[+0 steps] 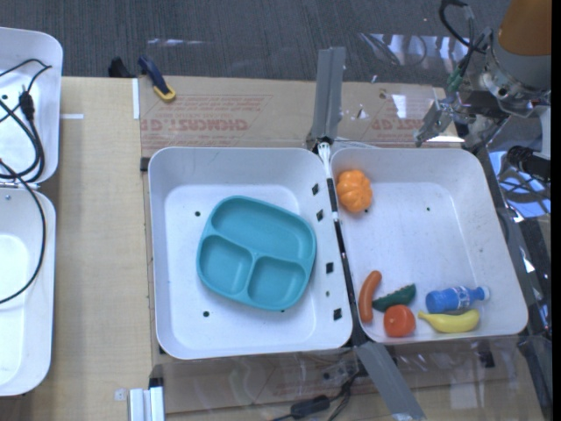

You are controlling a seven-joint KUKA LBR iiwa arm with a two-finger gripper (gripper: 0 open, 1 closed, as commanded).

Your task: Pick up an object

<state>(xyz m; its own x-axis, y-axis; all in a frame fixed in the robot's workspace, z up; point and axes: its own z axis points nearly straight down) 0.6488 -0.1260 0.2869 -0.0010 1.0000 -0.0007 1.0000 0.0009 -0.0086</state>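
Note:
My gripper (452, 128) hangs at the upper right, above the far rim of the right bin (438, 226). Its fingers stand open with nothing between them. In that bin, an orange round fruit (354, 190) lies at the far left corner. Clustered along the near edge are a red sausage-shaped toy (369, 295), a dark green piece (394, 296), a red tomato (399, 321), a yellow banana (450, 322) and a small blue bottle (454, 299) on its side. The gripper is well away from all of them.
The left bin (175, 235) holds a teal divided plate (256, 253). A grey divider post (329, 95) stands behind the seam between the bins. Cables and white trays (22, 191) lie at the far left. A blue and yellow clamp (156, 79) rests on the bench behind.

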